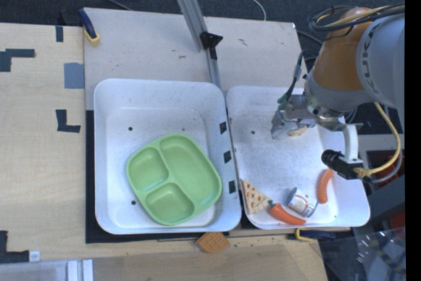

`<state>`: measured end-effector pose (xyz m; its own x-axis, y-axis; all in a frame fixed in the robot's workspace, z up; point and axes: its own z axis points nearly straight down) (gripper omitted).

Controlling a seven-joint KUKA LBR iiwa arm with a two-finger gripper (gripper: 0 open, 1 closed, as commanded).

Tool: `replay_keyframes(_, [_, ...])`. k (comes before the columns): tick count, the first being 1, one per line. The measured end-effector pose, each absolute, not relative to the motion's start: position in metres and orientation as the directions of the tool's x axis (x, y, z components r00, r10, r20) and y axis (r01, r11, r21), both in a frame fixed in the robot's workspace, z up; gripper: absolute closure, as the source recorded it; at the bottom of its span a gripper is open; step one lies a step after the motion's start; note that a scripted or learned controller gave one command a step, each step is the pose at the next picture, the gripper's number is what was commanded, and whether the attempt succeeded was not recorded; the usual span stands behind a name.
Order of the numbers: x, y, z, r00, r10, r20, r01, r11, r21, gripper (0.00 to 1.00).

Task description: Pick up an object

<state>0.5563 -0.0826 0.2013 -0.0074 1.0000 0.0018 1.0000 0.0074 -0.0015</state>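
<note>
The gripper [289, 127] hangs over the far part of the right bin [263, 108], its fingertips blurred against something pale; whether they grip it I cannot tell. Along the near edge lie a waffle wedge [253, 195], a carrot [285, 214], a small can [302, 202] and a sausage [323, 185]. A green divided plate [173, 178] sits in the left bin [112, 102].

Green three-compartment plastic plate [173, 179] smooth, slightly glossy; two shallow white plastic bins [108, 141] matt, scuffed; pale wooden bench top [39, 161] matt
</note>
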Motion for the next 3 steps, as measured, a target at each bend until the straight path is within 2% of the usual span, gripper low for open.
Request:
replay_keyframes(1, [0.574,-0.035,0.203,-0.007,1.0,0.002,1.0,0.007,-0.001,1.0])
replay_keyframes(2, [0.612,0.002,0.211,-0.003,1.0,0.0,1.0,0.003,-0.002,1.0])
replay_keyframes(3, [0.636,0.058,0.219,-0.007,1.0,0.002,1.0,0.007,0.0,1.0])
